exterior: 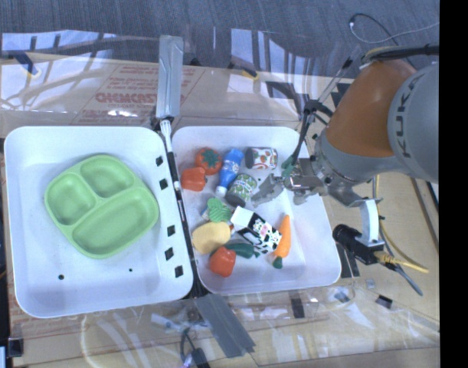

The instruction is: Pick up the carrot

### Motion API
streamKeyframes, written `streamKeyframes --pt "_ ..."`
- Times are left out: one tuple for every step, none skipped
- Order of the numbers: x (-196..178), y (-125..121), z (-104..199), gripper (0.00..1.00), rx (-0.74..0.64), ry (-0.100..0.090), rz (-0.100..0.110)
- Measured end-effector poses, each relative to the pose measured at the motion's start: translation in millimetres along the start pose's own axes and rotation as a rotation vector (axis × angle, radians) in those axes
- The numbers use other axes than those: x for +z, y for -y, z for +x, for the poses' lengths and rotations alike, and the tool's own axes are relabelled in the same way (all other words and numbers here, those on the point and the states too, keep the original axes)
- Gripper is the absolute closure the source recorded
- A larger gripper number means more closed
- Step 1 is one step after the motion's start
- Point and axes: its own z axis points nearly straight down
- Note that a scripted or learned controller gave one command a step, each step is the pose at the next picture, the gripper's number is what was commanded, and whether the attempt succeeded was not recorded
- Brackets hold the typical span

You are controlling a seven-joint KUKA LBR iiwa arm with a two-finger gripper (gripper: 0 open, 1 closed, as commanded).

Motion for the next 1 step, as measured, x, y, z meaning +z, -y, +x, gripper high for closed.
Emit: streamKeyframes --pt "99.8 0.0 -70.0 0.0 0.004 0.001 0.0"
